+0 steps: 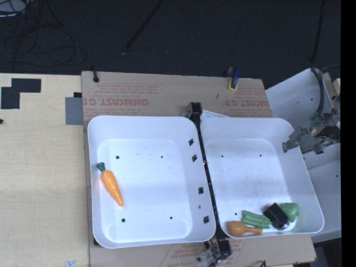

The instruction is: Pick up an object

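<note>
While its fingers are too small and blurred to read, the gripper (295, 143) hangs at the right bin's (222, 128) far right rim, well apart from everything inside. A black block (276, 215), green pod (255, 219), green piece (290, 209) and orange gourd (243, 229) crowd that bin's near corner. A carrot (112, 186) lies in the left bin (139, 124).

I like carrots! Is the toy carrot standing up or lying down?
Lying down. The carrot rests flat on the floor of the left bin, near its left wall, green top pointing up-left.
</note>
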`<control>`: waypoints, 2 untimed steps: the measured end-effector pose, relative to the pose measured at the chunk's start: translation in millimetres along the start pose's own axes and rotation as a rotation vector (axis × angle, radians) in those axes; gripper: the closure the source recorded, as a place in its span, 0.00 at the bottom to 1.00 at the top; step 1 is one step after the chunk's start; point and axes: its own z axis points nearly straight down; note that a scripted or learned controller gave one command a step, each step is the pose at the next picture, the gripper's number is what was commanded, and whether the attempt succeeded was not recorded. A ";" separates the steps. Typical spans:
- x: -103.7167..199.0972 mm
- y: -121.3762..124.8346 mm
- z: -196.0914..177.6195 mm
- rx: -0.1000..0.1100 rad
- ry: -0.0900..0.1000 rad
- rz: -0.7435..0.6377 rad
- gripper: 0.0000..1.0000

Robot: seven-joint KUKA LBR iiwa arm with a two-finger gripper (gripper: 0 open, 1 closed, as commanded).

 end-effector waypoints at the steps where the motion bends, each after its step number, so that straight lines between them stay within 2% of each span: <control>1: -0.6 58.2 188.6 0.008 0.003 -0.006 0.00; 2: -2.3 59.4 169.0 0.001 0.000 -0.005 1.00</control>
